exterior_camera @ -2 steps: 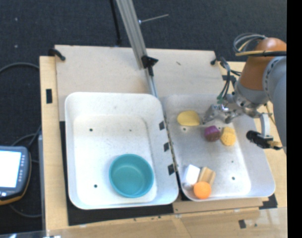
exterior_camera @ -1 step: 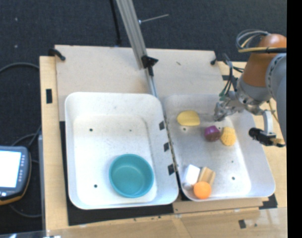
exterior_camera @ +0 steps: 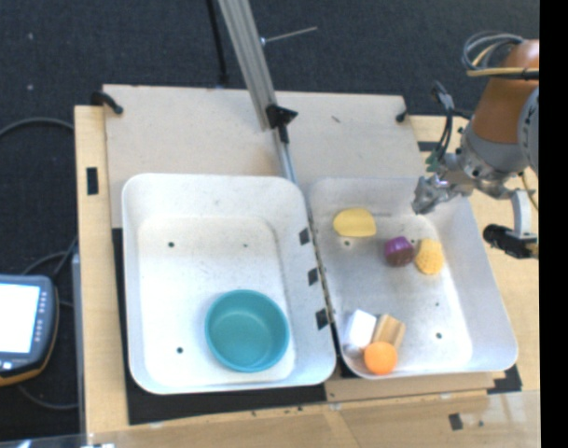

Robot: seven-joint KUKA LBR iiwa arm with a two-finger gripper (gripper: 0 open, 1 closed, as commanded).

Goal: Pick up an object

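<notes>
You can see the gripper [exterior_camera: 431,197] over the right bin's [exterior_camera: 479,278] far edge; its fingers' state is unclear.

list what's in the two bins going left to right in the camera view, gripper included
teal bowl → yellow piece → purple ball → gripper. The white block, tan block and orange ball overlap the yellow piece's span, and the corn-like yellow item overlaps the gripper's, so they are left out.
</notes>
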